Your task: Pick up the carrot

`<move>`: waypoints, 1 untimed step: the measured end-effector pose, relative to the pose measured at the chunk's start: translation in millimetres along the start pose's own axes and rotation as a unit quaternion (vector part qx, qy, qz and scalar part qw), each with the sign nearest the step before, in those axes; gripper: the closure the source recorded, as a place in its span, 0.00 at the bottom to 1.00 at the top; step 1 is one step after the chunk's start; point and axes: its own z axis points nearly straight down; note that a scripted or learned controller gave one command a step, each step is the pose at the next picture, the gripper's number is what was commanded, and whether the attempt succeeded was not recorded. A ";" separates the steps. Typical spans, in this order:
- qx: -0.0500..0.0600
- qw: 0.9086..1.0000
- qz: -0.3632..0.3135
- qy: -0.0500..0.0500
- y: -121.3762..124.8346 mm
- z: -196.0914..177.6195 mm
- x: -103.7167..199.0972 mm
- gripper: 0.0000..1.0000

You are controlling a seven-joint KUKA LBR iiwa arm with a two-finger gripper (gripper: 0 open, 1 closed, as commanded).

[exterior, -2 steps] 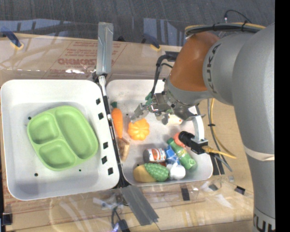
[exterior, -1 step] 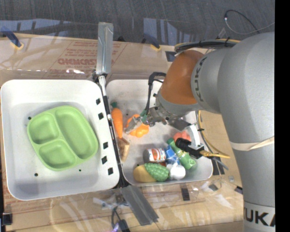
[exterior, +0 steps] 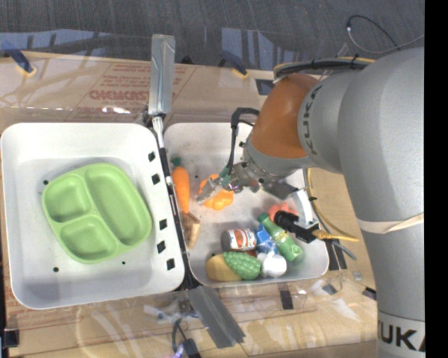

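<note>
One carrot (exterior: 181, 189) lies lengthwise along the right bin's (exterior: 209, 136) left wall, while the arm (exterior: 343, 125) bends down, its pincer (exterior: 228, 181) state impossible to tell.

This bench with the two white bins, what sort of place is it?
Probably a robotics lab's test bench: a KUKA arm reaches into a bin of toy food, including a carrot, beside a green tray, over taped-down cardboard.
</note>
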 end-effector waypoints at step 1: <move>-0.003 1.000 0.021 -0.001 64.6 -93.3 11.8 1.00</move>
